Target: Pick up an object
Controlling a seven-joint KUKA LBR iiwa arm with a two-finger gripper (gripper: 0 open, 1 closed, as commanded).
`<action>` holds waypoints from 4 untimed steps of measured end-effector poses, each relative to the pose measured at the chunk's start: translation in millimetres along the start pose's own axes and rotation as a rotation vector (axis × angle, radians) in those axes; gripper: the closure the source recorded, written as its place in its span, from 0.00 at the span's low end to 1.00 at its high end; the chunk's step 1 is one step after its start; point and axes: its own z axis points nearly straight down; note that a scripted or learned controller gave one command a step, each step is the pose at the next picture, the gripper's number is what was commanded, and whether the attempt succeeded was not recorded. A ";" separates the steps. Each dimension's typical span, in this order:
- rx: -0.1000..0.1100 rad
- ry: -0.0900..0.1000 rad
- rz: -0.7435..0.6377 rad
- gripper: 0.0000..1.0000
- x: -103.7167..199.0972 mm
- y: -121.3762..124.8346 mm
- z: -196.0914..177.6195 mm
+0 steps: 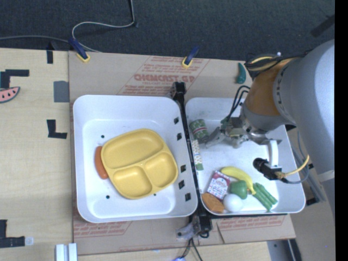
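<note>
Grey arm (pixel 304 91) reaches over the right bin (pixel 288 203); we see its end effector (pixel 213 136) spread apart beside a green can (pixel 198 129) near the bin's left wall. Small toys (pixel 237 186) crowd the near edge.

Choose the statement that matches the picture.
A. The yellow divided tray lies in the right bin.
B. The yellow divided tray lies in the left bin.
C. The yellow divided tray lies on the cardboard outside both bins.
B: the yellow divided tray lies inside the left bin, while the banana and other small items lie in the right bin.
</note>
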 end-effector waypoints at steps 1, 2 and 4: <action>0.075 -0.012 0.003 0.00 -0.6 42.8 5.1; 0.004 -0.002 0.002 0.00 20.9 4.5 0.6; 0.002 -0.001 0.001 0.00 -39.9 74.5 1.1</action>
